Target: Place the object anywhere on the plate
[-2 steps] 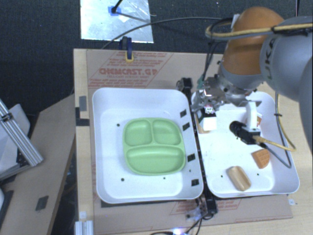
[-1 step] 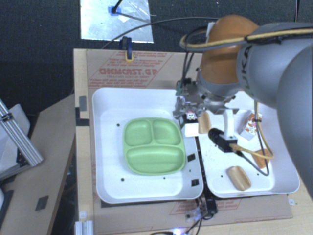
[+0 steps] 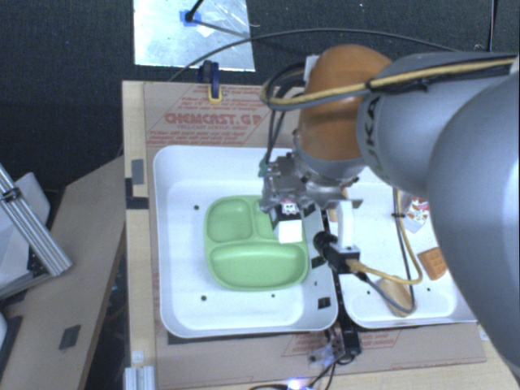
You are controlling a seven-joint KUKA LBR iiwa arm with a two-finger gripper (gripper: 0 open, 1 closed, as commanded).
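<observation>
— From up here, looking down on both bins, where's the arm [image 3: 422,128] got to?

— It comes in from the right and its gripper [image 3: 286,205] hangs over the top right corner of the green plate [image 3: 256,250], which lies in the left bin [image 3: 183,218].

— Has it got the object?

— There's a small white object [image 3: 290,232] right under the gripper, at the plate's right rim, and something small and dark just above that. Whether the white piece sits between the fingers or already rests on the rim, I can't make out; the wrist hides the tips. So I can't tell if it's clenched or let go.

— Which step would you call it, then?

— The placing itself, I'd say. The arm is over the plate, and the piece is at its edge, not squarely in any compartment.

— And next?

— If it's holding, a nudge leftward over the big lower compartment before letting go; dropped where it is, the piece might slide off into the bin.

— Anything in the right bin [image 3: 382,299]?

— A wooden spoon [image 3: 390,287] and a couple of small packets [image 3: 418,215] near the far side, well apart from the plate.
</observation>
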